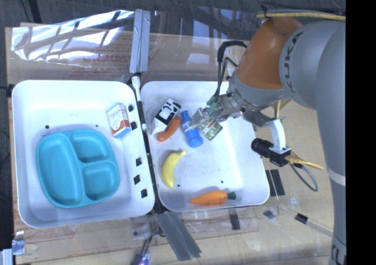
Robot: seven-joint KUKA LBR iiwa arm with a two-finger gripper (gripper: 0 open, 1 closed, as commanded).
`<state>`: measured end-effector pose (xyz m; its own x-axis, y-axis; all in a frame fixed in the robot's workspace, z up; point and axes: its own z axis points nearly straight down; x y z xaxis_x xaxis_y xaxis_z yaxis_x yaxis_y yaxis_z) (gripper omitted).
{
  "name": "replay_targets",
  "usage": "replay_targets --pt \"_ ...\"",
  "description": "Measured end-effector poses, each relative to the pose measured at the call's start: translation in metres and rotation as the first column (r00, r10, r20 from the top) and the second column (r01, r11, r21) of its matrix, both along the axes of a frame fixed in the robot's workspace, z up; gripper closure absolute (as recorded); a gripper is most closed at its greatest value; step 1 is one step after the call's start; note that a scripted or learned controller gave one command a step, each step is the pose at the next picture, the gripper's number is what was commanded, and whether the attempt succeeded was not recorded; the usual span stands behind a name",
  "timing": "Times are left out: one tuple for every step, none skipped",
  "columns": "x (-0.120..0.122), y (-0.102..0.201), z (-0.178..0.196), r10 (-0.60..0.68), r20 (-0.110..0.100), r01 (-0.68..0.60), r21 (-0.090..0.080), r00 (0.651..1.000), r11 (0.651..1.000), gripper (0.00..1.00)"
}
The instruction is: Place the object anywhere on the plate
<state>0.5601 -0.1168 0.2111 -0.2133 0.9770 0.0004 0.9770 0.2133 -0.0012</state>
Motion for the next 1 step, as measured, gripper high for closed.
replay_targets --pt "-0.0351 0.0606 -0.0206 0.207 -0.005 -0.207 0.002 0.978 0.978 1.0"
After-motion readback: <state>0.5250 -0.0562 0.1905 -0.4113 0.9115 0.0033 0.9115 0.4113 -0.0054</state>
